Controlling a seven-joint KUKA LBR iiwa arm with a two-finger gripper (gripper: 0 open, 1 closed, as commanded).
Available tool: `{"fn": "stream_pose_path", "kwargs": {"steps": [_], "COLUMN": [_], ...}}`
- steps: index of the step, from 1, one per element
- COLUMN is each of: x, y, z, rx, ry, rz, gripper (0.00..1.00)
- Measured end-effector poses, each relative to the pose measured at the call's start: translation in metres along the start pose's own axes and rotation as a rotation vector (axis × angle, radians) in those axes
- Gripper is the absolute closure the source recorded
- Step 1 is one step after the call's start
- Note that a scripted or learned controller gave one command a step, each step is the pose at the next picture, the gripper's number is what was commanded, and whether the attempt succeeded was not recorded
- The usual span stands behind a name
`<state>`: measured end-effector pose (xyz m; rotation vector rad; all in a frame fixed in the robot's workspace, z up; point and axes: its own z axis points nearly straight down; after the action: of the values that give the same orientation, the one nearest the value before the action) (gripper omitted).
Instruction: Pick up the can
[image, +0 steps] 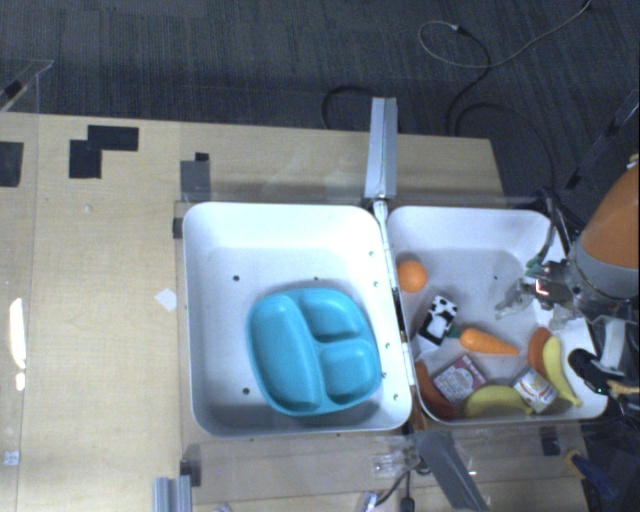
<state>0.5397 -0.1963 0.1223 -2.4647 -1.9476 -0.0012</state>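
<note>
A wooden bench (100, 300) seen from above carries two shallow white bins side by side. The left bin (215, 250) holds a blue divided tray (313, 350). The right bin (470, 235) holds an orange ball (412, 275), a black and white toy (436, 320), a carrot (488, 342), two bananas and the can (533, 390), which lies on its side near the bin's front right corner between the bananas. The arm's jaws (528, 292) hang over the right side of this bin, behind the can and apart from it; whether they are wide or narrow cannot be told.
</note>
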Motion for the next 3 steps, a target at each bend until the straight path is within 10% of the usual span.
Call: {"fn": "stream_pose_path", "kwargs": {"steps": [2,3], "x": [0.025,0.051], "y": [0.102,0.069], "z": [0.011,0.036], "rx": [-0.003,-0.005], "ry": [0.000,0.001], "rz": [0.484,0.676], "gripper": [0.00,0.00]}}
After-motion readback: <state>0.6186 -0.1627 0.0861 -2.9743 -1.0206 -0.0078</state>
